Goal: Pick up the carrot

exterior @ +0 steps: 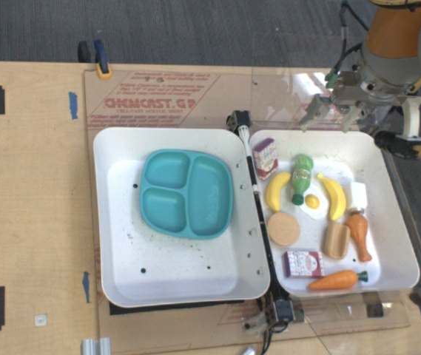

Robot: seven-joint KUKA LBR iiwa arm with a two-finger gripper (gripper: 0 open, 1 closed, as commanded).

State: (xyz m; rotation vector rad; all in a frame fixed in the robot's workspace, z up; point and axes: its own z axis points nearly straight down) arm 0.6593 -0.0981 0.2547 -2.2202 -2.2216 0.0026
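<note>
The carrot (336, 279) is seen lying at the right bin's (401, 251) near edge, just beside a small red packet (302, 262). At the far rim the gripper (334, 115) hangs, fingers spread and empty. The approach is judged unstarted; travel toward the near edge and a descent are called for.

Left bin (114, 220): teal divided plate (186, 194), slightly far of centre. Right bin (399, 242): two bananas (277, 191) (334, 197) flanking a green bottle (300, 177) and fried egg (314, 205); small carton (265, 156) at far left; round cookie (284, 228), bread roll (335, 240), drumstick (359, 234) and a flat box (303, 263) nearer.
</note>
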